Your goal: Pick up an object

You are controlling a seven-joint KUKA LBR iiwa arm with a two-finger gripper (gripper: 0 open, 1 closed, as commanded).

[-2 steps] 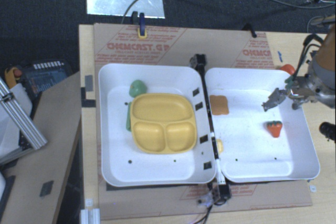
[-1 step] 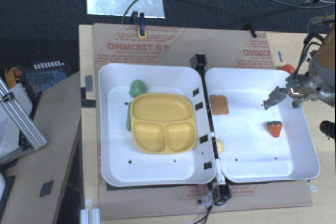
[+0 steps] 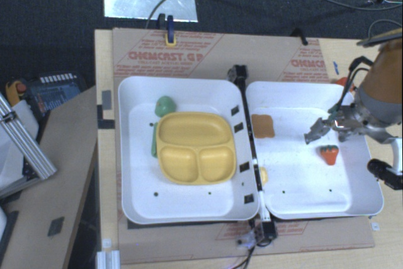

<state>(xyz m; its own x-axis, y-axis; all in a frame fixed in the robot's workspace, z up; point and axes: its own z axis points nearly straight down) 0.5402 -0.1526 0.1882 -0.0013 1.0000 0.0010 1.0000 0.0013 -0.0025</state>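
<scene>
The small orange-red strawberry-shaped toy [image 3: 329,154] lies at centre right of the frame in the right white bin [image 3: 296,201], just below and slightly right of the grey two-finger gripper [image 3: 317,131]. Whether the gripper is open or closed I cannot tell; its tip is small and dark.

Cardboard sheet [image 3: 208,47] under white bins [image 3: 189,88]
</scene>
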